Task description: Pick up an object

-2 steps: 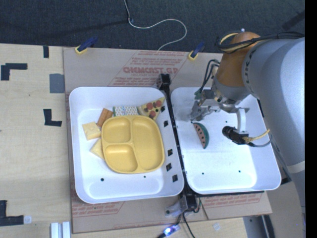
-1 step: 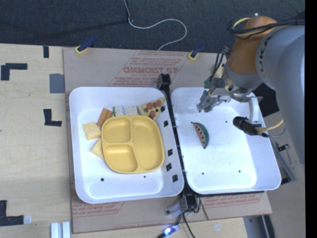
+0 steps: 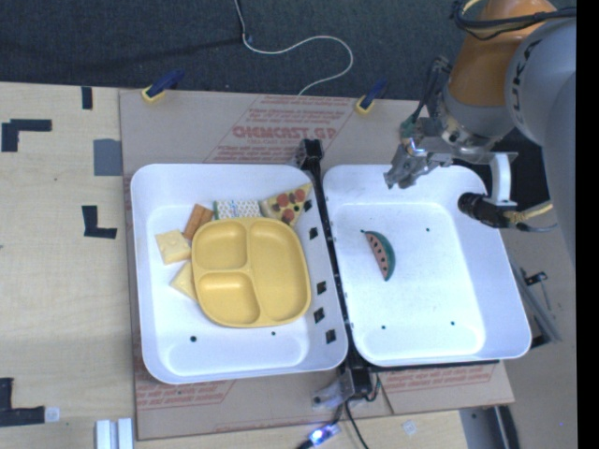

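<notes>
At the bottom of the frame I see the near rims of the two white bins meeting at a black clip and cable (image 3: 348, 388), with the wooden tabletop (image 3: 56, 279) running off to the left. In the left bin (image 3: 154, 344) a yellow divided plate (image 3: 251, 271) lies flat, taking up most of the floor; tucked against its left and upper edges are small flat toy food pieces, among them a tan cracker (image 3: 172, 246), a brown piece (image 3: 197, 220) and a pizza-like slice (image 3: 289, 202). In the right bin (image 3: 468, 335) the only loose object is a watermelon slice (image 3: 380, 253), lying flat near the middle, a little left of centre and well apart from every wall. Further up, at the upper right, the hand (image 3: 402, 177) hangs over the far rim of the right bin, well apart from the watermelon slice; its fingers point down and left, but I cannot tell how wide they stand. Behind it rises the grey arm with its orange band (image 3: 491, 45), and a thin white cable (image 3: 299, 50) loops across the dark floor at the top.
</notes>
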Tool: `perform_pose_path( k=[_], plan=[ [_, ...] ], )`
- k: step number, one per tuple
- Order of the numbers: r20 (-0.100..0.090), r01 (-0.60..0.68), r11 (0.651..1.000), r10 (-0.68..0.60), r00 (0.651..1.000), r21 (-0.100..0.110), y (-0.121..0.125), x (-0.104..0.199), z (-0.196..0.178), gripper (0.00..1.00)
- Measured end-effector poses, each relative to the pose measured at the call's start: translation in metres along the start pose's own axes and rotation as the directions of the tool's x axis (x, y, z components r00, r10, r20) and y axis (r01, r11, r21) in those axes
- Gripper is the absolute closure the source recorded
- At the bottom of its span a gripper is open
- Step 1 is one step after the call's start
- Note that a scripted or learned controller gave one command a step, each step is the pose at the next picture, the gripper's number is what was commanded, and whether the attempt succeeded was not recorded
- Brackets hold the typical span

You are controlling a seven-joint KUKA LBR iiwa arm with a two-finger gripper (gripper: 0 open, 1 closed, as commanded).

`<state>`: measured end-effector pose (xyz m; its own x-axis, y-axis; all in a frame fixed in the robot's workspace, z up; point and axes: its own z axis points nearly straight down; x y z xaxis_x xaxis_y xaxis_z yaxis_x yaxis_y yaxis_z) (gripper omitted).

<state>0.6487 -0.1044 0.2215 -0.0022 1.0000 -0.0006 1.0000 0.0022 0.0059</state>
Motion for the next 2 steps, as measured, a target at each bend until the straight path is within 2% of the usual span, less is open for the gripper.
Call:
perform_pose_path(
  k=[1,2],
  plan=[
    [-0.001,-0.001,1.000,0.001,1.000,0.007,0.000,0.001,-0.003,1.00],
    [-0.002,0.002,1.000,-0.002,1.000,0.009,-0.034,0.044,-0.013,1.00]
  ],
)
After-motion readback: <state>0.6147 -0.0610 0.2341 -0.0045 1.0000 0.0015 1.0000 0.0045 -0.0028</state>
